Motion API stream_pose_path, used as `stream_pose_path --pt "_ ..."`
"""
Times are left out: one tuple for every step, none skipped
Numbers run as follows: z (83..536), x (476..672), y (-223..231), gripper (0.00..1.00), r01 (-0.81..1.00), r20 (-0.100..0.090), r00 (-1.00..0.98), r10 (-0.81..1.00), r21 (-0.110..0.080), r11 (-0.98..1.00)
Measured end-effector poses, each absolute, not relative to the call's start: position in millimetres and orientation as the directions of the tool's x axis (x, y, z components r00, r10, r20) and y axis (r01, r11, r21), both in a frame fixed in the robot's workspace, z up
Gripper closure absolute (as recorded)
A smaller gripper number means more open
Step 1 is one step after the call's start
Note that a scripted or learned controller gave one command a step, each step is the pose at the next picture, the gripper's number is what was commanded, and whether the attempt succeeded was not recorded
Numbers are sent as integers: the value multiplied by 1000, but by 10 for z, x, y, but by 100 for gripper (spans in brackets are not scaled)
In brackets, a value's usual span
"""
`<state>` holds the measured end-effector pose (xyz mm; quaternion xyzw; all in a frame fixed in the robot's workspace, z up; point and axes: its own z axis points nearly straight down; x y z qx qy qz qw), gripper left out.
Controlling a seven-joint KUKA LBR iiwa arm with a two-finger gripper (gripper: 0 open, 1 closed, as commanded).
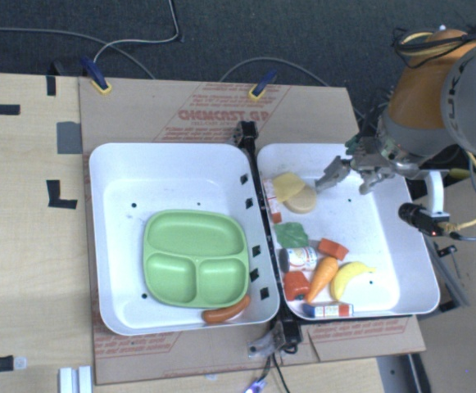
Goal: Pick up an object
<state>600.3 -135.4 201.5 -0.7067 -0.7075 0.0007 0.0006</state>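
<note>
Claw (pixel 351 178) spread wide, holding nothing, pale round object (pixel 293 192) just left.

Robotics lab bench — two white bins (pixel 106 219) clamped on a cardboard sheet (pixel 213 113), cables (pixel 168 15) trailing behind the sheet, black tape marks (pixel 57 195) left of it — toy food inside.

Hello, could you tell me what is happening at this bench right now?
A KUKA arm reaches in from the right, with its tool open above the upper part of the right bin, holding nothing. It hangs close to a pale yellow round item. Further down that bin lie a carrot, a banana and other small toys. The left bin holds a green divided plate and a sausage.
</note>
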Motion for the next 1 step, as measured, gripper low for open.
stream_pose_path --pt "949 6469 -1038 0 1000 -1 -1 1000 -1 1"
